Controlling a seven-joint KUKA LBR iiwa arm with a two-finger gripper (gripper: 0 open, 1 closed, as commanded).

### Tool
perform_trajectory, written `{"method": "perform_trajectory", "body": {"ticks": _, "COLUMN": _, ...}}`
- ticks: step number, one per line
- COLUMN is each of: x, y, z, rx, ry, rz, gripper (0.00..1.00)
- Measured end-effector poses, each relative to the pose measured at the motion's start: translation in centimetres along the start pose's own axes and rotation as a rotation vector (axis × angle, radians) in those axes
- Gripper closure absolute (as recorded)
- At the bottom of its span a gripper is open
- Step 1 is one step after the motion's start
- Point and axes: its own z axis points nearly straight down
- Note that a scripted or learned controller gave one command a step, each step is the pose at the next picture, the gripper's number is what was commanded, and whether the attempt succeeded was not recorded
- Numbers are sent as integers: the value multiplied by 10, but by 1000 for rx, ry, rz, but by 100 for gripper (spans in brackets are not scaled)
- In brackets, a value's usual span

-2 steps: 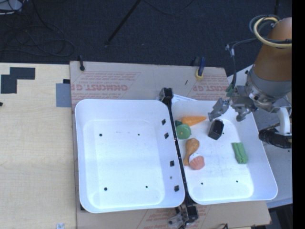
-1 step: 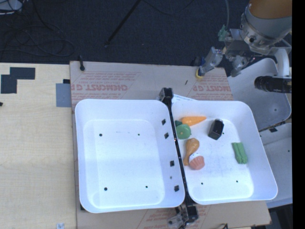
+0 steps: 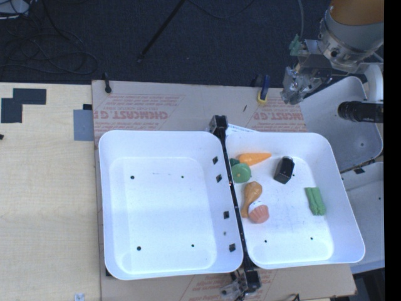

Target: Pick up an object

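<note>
The right bin (image 3: pixel 338 231) holds several small objects: an orange carrot (image 3: pixel 254 158), a green round piece (image 3: pixel 240 171), a tan pear-shaped piece (image 3: pixel 252 195), a pink piece (image 3: pixel 259 214), a black block (image 3: pixel 284 169) and a green ridged piece (image 3: pixel 315 200). My gripper (image 3: pixel 293 90) hangs high above the bench, beyond the far right corner of the right bin, well apart from all the objects. Nothing shows between its fingers.
The left bin (image 3: pixel 119 168) sits beside the right one, joined by a black divider strip (image 3: pixel 227 187). Both rest on a cardboard sheet (image 3: pixel 156 108). A blue and yellow clamp (image 3: pixel 264 91) stands at the cardboard's far edge. Cables lie on the dark floor behind.
</note>
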Motion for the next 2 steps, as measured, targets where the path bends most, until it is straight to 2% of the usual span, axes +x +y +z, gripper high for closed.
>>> {"method": "perform_trajectory", "body": {"ticks": 1, "x": 64, "y": 2, "z": -21, "rx": -3, "ry": 2, "rz": 0, "gripper": 100}}
{"method": "perform_trajectory", "body": {"ticks": 2, "x": 115, "y": 2, "z": -130, "rx": -13, "ry": 4, "rz": -2, "gripper": 100}}
